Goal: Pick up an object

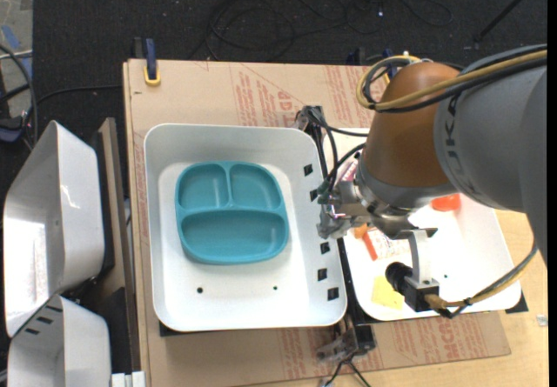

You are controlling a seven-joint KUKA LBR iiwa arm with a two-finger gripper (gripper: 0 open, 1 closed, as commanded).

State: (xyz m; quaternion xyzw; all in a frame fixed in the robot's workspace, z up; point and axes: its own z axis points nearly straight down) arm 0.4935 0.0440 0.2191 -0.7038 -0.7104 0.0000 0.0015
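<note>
Grey arm with orange band (418, 129) over right white bin (487, 237) — gripper hidden; teal plastic divided plate (232, 211) in left white bin (174, 290).

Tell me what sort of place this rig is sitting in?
Likely a robotics lab or workshop: two white bins sit on a plywood bench held with a clamp, loose cables trail over a dark floor, and a grey arm hangs above the right bin.
</note>
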